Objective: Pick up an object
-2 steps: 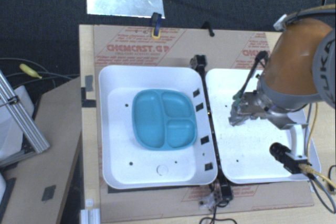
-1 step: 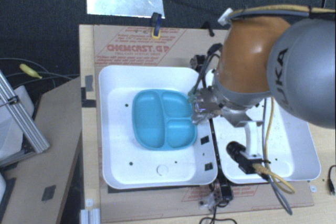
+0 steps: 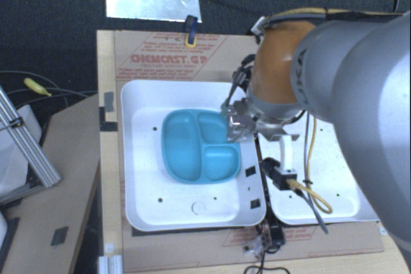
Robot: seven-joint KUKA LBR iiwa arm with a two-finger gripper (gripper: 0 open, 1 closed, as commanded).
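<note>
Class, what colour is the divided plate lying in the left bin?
Light blue. The divided plate shows best in the camera view, lying in the white left bin.

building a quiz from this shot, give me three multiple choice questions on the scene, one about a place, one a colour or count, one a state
1. Which bin holds the divided plate?
A. the left bin
B. the right bin
C. neither, it lies on the bench

2. What colour is the plate?
A. red
B. blue
C. yellow

3. How does the plate lie?
A. flat, hollows facing up
B. flipped upside down
C. standing on its edge

Answers:
1 A: the plate rests inside the left bin, near its middle.
2 B: the whole plate is light blue against the white bin.
3 A: its three compartments are open to the camera, with the gripper over its right edge.
</note>
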